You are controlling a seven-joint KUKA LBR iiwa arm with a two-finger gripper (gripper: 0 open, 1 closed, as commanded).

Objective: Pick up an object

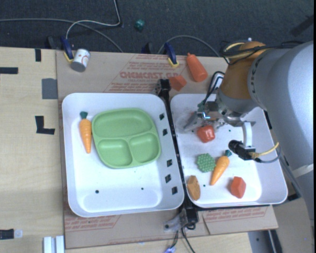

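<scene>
The arm is reaching into the right bin (274,194) from the right, and its hand (204,121) is sitting low at the bin's upper left part, right above a red piece (206,135). The fingers are looking spread, one grey tip poking out toward the bin's left wall, the other near the red piece. Nothing is showing between them, so no grasp is being made yet, as far as can be judged. The red piece is lying on the bin floor, touching or just under the hand; it seems to be the target. The pick is therefore only at the approach stage: closing on the piece and lifting are both left to do.

Other things are lying in the same bin: a green knobbly piece (204,162), a carrot (219,169) just beside it, a brown piece (193,187) at the front left corner, and a red block (237,186) toward the front. All are sitting apart from the hand and are not blocking it. The bin's left wall is standing close to the outer finger, which may be crowding the closing move.

In the left bin (73,157) a green tray (126,137) is resting with a second carrot (85,133) beside it. On the bench (16,167) behind the bins, an orange piece (196,68) and a small can (80,59) are lying well clear.
</scene>
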